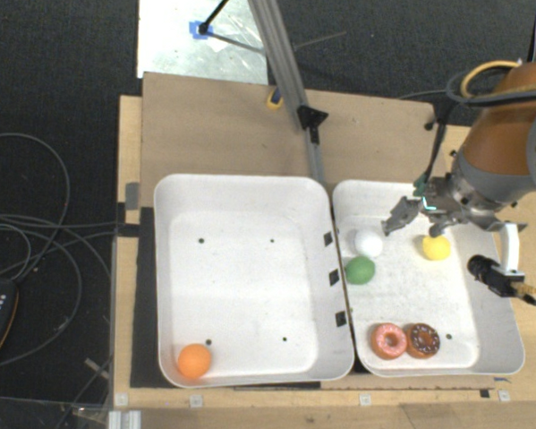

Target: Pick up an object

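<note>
My gripper [413, 228] hovers over the back of the right bin [489, 351], its two fingers spread apart and open with nothing between them. A yellow ball [436, 248] lies just below the right finger. A white ball [367, 243] sits left of the left finger, with a green ball [360, 270] just in front of it. A pink donut [389, 340] and a chocolate donut [422, 340] lie side by side near the bin's front wall.
An orange ball [193, 360] rests in the front left corner of the left bin [242, 192]. A grey pole [289, 71] slants down to the bins' back edge. A black fitting [489, 273] on the arm juts over the right bin's right side.
</note>
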Controlling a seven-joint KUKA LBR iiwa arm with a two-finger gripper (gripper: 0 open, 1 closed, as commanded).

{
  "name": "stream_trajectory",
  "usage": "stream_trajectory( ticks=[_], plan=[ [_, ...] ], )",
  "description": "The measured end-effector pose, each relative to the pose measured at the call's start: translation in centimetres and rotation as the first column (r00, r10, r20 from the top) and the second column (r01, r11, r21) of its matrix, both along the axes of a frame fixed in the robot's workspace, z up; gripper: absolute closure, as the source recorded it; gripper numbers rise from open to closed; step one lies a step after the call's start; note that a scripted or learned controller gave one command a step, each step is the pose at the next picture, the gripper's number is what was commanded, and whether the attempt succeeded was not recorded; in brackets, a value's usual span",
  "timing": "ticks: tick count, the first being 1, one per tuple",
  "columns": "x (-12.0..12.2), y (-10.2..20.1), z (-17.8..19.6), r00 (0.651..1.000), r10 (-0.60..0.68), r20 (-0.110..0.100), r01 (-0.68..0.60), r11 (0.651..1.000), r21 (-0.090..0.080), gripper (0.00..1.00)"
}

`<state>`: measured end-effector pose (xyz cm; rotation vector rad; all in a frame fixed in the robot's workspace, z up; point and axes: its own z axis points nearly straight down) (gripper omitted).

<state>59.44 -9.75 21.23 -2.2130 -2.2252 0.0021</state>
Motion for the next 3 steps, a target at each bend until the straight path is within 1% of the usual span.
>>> stream_trajectory(
  ticks=[1, 2, 3],
  plan=[
    [0.1, 0.0, 0.2, 1.000, -0.002, 0.004, 0.002, 1.000, -0.001, 0.00],
    [-0.3, -1.0, -4.8, 1.000, -0.006, -0.001, 0.006, 1.000, -0.001, 0.00],
    [0.0, -1.0, -9.0, 1.000, -0.004, 0.000, 0.004, 1.000, -0.001, 0.00]
  ],
)
